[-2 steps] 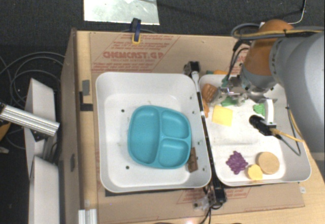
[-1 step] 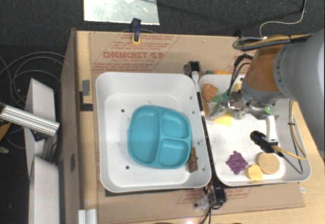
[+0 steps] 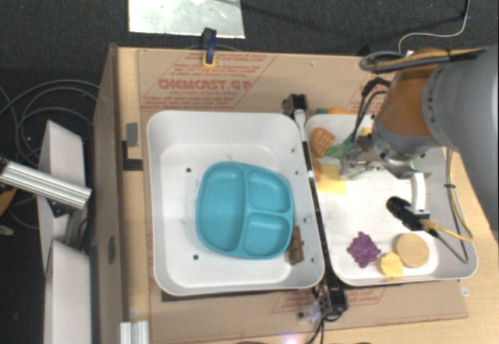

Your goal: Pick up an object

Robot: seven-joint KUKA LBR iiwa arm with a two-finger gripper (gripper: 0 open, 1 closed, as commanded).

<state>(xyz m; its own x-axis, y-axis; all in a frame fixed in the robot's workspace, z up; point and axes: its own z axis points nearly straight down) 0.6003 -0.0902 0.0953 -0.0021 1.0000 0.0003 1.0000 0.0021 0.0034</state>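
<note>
- the left bin (image 3: 168, 179) holds a teal divided plate (image 3: 245, 210), with a brown piece (image 3: 297, 245) at its lower right edge.
- upper left of the right bin (image 3: 366, 206): an orange waffle (image 3: 322, 140), a yellow block (image 3: 330, 176) and a green piece (image 3: 341, 150).
- the gripper (image 3: 357, 164) sits just beside them; i can't tell if it's apart or together.
- lower down: purple grapes (image 3: 362, 249), a yellow chunk (image 3: 391, 264) and a tan disc (image 3: 412, 250).

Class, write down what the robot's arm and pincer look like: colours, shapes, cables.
The arm is a thick, rounded grey tube with a broad orange band above the wrist. Thin dark cables loop beside that band. The pincer is a small, blocky piece of silvery grey metal.
</note>
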